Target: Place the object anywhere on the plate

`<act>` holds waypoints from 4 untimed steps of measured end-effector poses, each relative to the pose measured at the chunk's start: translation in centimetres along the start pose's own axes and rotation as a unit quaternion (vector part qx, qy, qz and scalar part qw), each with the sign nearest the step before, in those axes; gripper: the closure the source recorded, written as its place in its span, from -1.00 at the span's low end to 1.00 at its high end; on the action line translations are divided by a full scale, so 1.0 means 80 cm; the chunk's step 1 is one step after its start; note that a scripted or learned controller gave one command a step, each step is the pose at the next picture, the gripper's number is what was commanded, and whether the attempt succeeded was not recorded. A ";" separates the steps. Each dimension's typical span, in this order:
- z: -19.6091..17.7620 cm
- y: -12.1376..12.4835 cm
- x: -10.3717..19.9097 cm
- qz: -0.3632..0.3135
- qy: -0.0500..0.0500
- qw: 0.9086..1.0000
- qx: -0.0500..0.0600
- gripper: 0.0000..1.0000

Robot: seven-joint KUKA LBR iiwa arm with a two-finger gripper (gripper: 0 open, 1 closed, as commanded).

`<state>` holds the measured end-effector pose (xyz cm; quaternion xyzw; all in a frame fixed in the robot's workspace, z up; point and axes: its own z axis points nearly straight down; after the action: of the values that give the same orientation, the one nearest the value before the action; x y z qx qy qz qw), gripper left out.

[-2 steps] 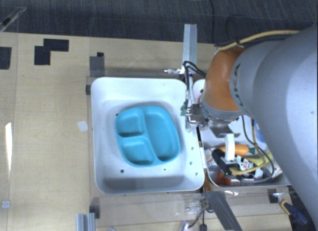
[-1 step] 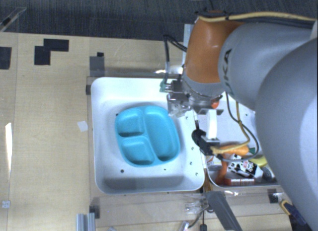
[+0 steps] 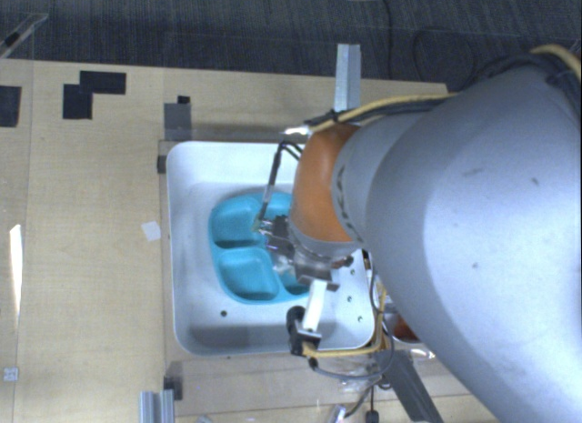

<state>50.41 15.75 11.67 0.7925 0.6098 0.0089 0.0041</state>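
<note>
Plainly, the big grey arm takes up the whole 3 o'clock side of the view. Its orange band hangs over the left white bin, which sits on the pale counter. In that bin lies a blue plate split into compartments. It sits near the bin's middle, with bare white floor round it toward 6 and 9 o'clock.

The claw is low over the plate's 3 o'clock edge, about where the dividing ridges meet. The wrist above hides it, so I cannot tell whether it is spread, pressed together or pinching anything.

As for the object to be placed, I cannot pick it out for certain, either on the plate or in the claw. A small reddish-brown patch peeps out under the arm toward 5 o'clock, beyond the bin's far wall. It may be the object, but too little shows to say.

Several things could go wrong from here:
- **Empty claw:** if the claw carries nothing, letting go here would leave the plate bare.
- **Drop near the rim:** if it does carry something, a release this close to the 3 o'clock rim could land it on the raised edge or a ridge. It might then tip or roll onto the bin floor.
- **Shoved plate:** the plate looks loose in the bin, so a low or sideways move could push it toward 9 o'clock.
</note>
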 end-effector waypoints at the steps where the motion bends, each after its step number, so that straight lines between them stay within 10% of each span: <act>1: 0.001 -0.001 -0.003 0.001 -0.002 1.000 0.002 -1.00; 2: -0.085 0.017 -0.091 -0.071 -0.003 0.997 0.008 -1.00; 3: 0.018 -0.014 -0.032 -0.070 -0.004 0.998 0.008 -1.00; 4: -0.123 -0.003 -0.022 -0.038 -0.004 0.999 0.007 -1.00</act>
<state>49.52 14.06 21.52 0.7684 0.6399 0.0013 0.0007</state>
